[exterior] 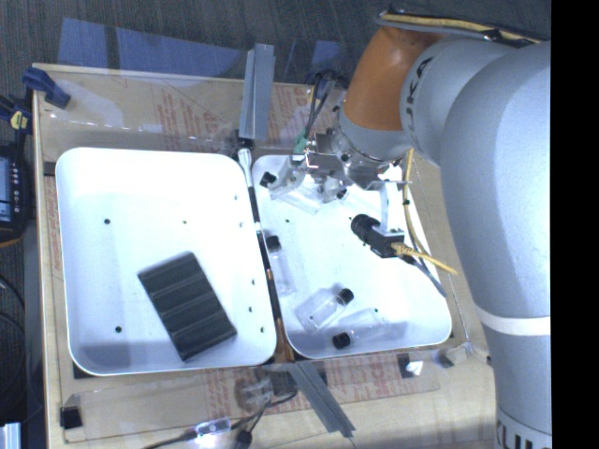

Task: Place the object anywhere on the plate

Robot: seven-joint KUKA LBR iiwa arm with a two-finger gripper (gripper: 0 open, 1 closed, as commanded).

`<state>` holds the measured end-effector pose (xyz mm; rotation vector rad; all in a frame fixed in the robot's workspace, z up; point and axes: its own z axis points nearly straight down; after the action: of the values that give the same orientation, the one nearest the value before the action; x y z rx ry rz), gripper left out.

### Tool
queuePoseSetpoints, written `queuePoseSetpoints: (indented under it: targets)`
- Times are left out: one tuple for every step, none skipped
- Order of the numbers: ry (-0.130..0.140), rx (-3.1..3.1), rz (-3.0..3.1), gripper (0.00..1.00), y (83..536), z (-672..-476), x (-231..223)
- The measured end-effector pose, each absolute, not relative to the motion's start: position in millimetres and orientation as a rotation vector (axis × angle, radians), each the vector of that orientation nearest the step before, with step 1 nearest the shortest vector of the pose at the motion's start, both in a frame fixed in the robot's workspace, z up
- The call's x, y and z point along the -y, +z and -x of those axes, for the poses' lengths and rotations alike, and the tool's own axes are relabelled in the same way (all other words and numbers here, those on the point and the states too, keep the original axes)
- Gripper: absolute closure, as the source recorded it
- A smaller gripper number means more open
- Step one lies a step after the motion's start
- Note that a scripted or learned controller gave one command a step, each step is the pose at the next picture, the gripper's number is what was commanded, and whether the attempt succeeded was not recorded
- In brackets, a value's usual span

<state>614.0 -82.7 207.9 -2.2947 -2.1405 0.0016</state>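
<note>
A dark ribbed rectangular plate (pixel 186 305) lies tilted in the lower middle of the left bin (pixel 94 185). My gripper (pixel 316 181) is low over the far left corner of the right bin (pixel 426 307), under the orange-banded wrist. A small clear piece with a black end (pixel 270 180) lies just left of the gripper; whether they touch is unclear. Three clear vials with black caps rest in the right bin: one by the left wall (pixel 275 248), one near the front middle (pixel 324 306), one at the front edge (pixel 354 332).
The grey arm covers the right side of the right bin. A grey metal bar (pixel 255 92) stands behind the divider between the bins. Clamps and cables sit along the bench's front edge (pixel 281 391).
</note>
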Motion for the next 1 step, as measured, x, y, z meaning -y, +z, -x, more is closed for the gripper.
queuePoseSetpoints:
  targets:
    - [0.002,1.957,2.455,1.0,237.2,-656.5,24.6]
